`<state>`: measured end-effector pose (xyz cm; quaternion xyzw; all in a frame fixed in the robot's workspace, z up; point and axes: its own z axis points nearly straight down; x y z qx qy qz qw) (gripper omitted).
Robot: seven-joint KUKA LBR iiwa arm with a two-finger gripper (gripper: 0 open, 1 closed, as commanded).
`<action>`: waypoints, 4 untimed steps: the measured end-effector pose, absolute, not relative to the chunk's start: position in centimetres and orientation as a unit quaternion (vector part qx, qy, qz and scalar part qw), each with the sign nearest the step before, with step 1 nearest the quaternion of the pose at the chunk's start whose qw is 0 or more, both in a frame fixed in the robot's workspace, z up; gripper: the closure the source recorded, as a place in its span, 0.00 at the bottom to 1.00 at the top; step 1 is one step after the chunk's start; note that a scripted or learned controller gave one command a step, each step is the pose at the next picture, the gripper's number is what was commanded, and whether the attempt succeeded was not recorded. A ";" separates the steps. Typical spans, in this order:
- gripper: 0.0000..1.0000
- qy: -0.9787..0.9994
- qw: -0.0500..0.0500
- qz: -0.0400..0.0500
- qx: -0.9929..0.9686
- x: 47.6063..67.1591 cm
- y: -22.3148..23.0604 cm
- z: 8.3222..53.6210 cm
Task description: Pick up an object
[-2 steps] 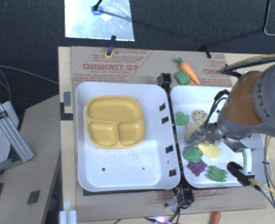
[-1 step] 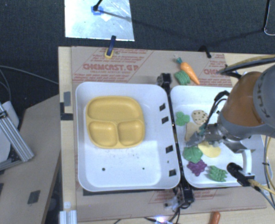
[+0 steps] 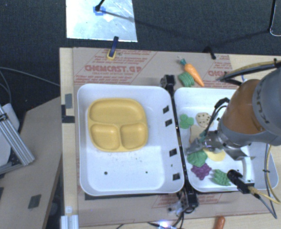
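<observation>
Gripper [image 3: 197, 146] sits low in the right bin [image 3: 263, 178]; can't tell its opening or any hold. Green toy [image 3: 198, 157] and purple grapes [image 3: 202, 171] crowd its 6 o'clock, so it probably nudges or double-grabs.

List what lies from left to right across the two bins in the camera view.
Left bin → yellow divided plate → right bin → green leafy toy → purple grapes → green toy → arm's orange band. The pieces beneath the arm overlap, so I leave them out.
</observation>
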<state>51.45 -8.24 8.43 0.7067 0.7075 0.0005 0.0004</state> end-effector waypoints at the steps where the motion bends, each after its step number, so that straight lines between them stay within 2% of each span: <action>1: 0.00 0.708 0.001 0.001 0.707 51.5 -8.2 8.5; 2: 1.00 0.708 0.003 0.004 0.706 51.8 -8.2 9.8; 4: 1.00 0.709 0.005 0.005 0.705 51.9 -8.2 11.9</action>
